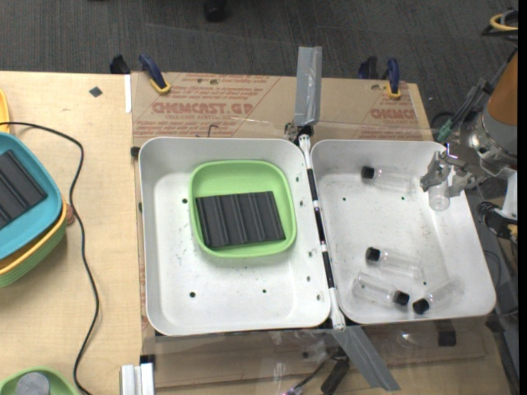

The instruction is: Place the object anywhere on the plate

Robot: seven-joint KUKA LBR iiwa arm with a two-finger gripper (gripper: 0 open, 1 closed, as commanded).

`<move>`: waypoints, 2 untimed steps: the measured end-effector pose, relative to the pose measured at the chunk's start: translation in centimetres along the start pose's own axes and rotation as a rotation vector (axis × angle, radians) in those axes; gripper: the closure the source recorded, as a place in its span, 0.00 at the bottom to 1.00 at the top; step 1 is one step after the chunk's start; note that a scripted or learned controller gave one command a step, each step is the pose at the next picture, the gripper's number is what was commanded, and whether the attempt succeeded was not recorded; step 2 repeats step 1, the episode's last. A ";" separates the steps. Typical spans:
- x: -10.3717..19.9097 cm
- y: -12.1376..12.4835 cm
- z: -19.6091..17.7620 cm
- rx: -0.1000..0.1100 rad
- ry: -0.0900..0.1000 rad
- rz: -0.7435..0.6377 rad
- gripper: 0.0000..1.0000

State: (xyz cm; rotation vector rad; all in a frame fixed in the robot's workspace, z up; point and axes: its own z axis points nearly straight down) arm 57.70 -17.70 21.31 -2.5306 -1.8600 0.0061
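A green square plate (280, 178) with a dark ribbed mat (240, 219) on it lies in the left bin (165, 245). My gripper (440, 181) hangs over the right rim of the right bin (461, 245), well to the right of the plate. It is shut on a clear vial (440, 197), which points down between the fingers just above the bin floor. The arm's orange band (504, 97) shows at the right edge.
Several clear vials with black caps lie in the right bin: one small one (368, 172) at the back, one (387, 259) in the middle, two (380, 291) (432, 296) near the front. A hinge ridge (317, 220) divides the bins. Stacked bowls (29, 212) sit far left.
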 end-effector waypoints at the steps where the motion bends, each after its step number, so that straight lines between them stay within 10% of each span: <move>1: 0.0 0.0 0.0 0.000 0.000 0.000 0.00; 2: 0.0 0.0 0.0 0.000 0.000 0.000 0.00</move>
